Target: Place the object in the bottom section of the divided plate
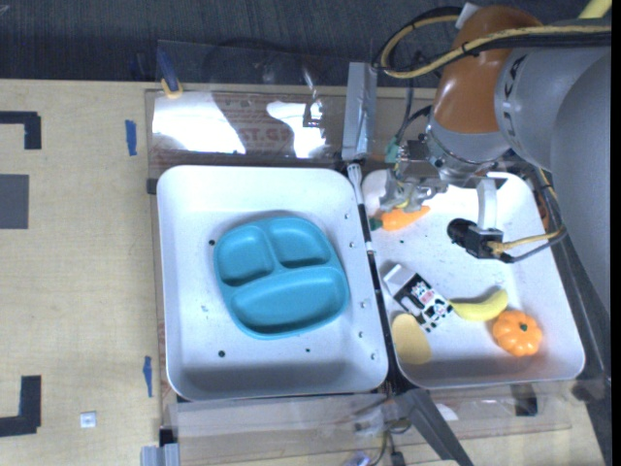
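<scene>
A blue divided plate (281, 275) lies in the left bin (184, 260), with two small sections at the far side and one large section (289, 301) at the near side. All its sections hold nothing. My gripper (406, 200) hangs over the far left corner of the right bin (558, 348). Directly under it lies a small orange carrot (402, 218), close to the wall between the bins. The wrist hides how the gripper meets the carrot.
In the near part of the right bin lie a black and white box (421, 297), a yellow banana (481, 306), an orange pumpkin (517, 333) and a pale yellow piece (409, 341). The arm covers the bin's far right side.
</scene>
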You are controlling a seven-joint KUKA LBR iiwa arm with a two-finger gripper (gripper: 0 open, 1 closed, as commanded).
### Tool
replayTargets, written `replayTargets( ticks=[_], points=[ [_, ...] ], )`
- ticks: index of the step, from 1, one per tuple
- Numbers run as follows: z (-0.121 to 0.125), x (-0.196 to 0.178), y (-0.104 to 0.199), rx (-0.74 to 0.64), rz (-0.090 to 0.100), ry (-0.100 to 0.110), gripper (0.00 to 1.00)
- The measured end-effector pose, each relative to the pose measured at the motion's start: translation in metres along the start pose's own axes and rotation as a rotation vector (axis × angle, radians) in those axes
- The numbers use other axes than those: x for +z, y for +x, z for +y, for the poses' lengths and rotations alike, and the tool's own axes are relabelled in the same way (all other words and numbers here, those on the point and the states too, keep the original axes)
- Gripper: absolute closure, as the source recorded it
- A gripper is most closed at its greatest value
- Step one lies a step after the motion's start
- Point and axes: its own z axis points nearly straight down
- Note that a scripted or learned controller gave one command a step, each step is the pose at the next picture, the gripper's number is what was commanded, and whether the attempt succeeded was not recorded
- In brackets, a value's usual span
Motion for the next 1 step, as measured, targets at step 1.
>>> replayTargets(
  ticks=[1],
  points=[
    [-0.0195, -0.0002, 0.0538, -0.238, 0.002, 0.002, 1.00]
  ],
)
